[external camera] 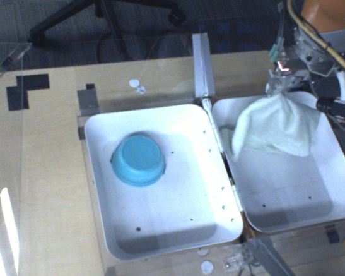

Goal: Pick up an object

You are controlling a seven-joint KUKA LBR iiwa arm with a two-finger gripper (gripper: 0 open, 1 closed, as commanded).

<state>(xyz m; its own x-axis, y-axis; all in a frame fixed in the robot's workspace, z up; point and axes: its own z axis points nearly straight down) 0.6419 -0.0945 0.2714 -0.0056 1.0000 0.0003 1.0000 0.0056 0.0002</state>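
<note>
Cloth (273,127) pinched at its top corner, hanging from my gripper (278,86).

My fingers are pressed together on the cloth's peak near the far-right corner of the right bin (310,210). From that peak the fabric fans downward and toward the bin's middle, its lower edge seemingly resting on the bin floor. I judge the next move is straight up. Well apart, across the divider from this bin, a blue bowl (138,159) sits in the left bin (166,230).

Pale wooden bench (48,203), two white bins (166,230) side by side, black tape marks (22,90)
</note>
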